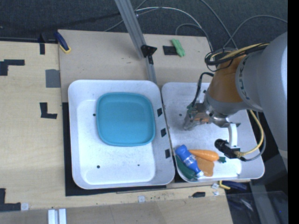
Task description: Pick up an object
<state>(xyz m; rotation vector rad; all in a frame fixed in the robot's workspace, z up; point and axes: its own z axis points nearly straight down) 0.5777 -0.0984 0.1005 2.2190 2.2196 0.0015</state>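
Note:
My gripper [190, 121] reaches down into the right bin [177, 97], near its middle left, with its tip close to the bin floor. No object shows between its fingers. At the front of that bin lie a blue bottle [188, 158], an orange carrot [204, 155] beside it, and something dark green [185, 172] under the bottle. These objects sit a short way in front of the gripper. The left bin [84, 125] holds a teal square plate [125, 118].
A grey pole [133, 24] slants up from between the bins at the back. Cables [196, 17] loop behind the right bin. A green clip [178, 47] and a blue-yellow clip [63, 42] lie on the bench at the back.

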